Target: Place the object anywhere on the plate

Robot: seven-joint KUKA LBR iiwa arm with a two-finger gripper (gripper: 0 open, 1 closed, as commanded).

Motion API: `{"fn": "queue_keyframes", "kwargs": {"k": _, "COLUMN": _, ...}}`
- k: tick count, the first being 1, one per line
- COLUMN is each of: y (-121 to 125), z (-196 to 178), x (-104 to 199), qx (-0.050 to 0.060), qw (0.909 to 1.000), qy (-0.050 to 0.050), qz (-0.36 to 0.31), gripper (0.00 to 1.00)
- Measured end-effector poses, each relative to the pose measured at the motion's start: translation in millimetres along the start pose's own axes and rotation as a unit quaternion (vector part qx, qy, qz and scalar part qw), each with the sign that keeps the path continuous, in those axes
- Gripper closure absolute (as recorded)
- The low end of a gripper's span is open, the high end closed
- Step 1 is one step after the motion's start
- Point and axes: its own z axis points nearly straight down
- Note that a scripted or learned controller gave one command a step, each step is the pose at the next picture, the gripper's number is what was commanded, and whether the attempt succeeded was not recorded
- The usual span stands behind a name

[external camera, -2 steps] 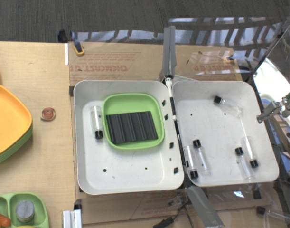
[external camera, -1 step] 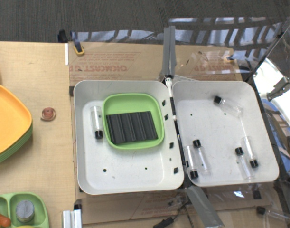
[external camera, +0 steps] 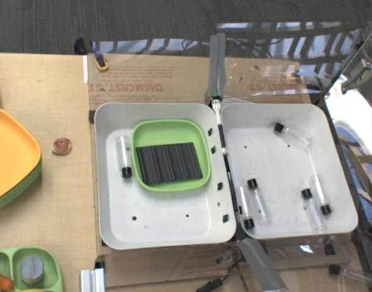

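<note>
Through the overhead feed I saw the rounded square green plastic plate [external camera: 168, 128] sitting in the left shallow white bin [external camera: 161, 227], towards that bin's far side. A dark grey ribbed rectangular block [external camera: 171, 163] lay flat on the plate, covering most of its floor and sitting inside its rim. I took this block to be the task's object. A clear plastic tube with a black cap [external camera: 123, 156] lay on the bin floor just beside the plate's left edge, with its cap at the near end. In the right shallow white bin [external camera: 277, 163] a lone capped clear tube [external camera: 289, 134] lay near the far wall. A pair of capped clear tubes [external camera: 257, 201] lay close together by the near-left corner, and another pair of capped tubes [external camera: 312, 210] lay towards the near-right corner. All of these were well apart from the plate. I could not tell how the jaws stood or whether they had hold of anything. Brown printed cardboard [external camera: 137, 81] lay under both bins. On the wooden bench to the left I saw a stack of orange plates [external camera: 12, 157], a small reddish round piece [external camera: 62, 145] and a green divided tray [external camera: 15, 261].
</note>
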Motion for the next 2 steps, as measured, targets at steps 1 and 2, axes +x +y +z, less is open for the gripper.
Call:
{"fn": "queue_keyframes", "kwargs": {"k": 1, "y": 38.8, "z": 34.2, "x": 4.3, "qx": 0.0, "qw": 0.9994, "qy": 0.0, "qz": 0.035, "gripper": 0.0}}
{"fn": "queue_keyframes", "kwargs": {"k": 2, "y": 54.8, "z": 44.7, "x": 6.5, "qx": 0.0, "qw": 0.9968, "qy": 0.0, "qz": 0.079, "gripper": 0.0}}
